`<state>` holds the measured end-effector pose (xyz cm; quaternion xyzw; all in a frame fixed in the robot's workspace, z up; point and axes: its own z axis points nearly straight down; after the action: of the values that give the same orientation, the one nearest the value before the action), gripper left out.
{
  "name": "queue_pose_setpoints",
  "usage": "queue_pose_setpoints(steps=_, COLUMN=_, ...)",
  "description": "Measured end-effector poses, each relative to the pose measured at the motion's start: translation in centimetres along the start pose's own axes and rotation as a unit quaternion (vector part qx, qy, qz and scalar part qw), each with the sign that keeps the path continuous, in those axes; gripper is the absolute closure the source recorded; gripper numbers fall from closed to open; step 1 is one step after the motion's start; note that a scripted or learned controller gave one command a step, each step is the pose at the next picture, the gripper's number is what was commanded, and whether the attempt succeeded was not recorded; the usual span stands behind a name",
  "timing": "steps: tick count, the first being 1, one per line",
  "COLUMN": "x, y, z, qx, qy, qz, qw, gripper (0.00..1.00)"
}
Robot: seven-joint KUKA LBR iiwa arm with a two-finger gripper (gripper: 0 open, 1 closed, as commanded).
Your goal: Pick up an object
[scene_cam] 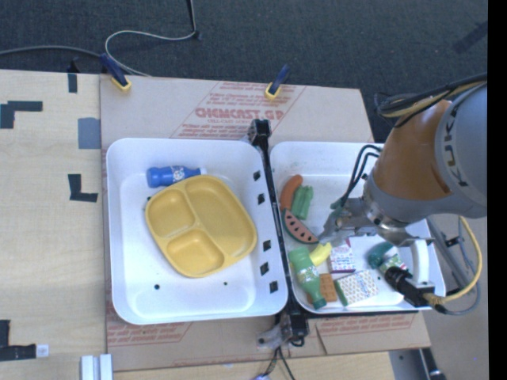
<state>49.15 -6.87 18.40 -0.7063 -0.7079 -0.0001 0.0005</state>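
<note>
- Smooth, glossy white plastic for the left bin [127,212] and the right bin [317,155].
- Matt yellow plastic on the divided tray [200,224], at 9 o'clock from the toys.
- Shiny blue plastic on the small bottle [170,175], at 11 o'clock from the tray.
- Flat brown cardboard [230,113] printed in red under both bins.
- Glossy orange band [408,161] and smooth grey casing on the arm.
- Rough dark carpet [317,22] at 12 o'clock.
</note>
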Motion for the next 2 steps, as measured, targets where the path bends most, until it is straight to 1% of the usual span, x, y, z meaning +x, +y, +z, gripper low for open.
queue_pose_setpoints(steps=1, x=0.0, y=0.0, z=0.0, qx=0.0, qy=0.0, qz=0.0, qw=1.0, gripper=0.0)
queue_pose_setpoints(steps=2, x=-3.2, y=2.8, z=9.4, qx=-0.003, qy=-0.002, qz=0.002, qw=1.0, gripper=0.0)
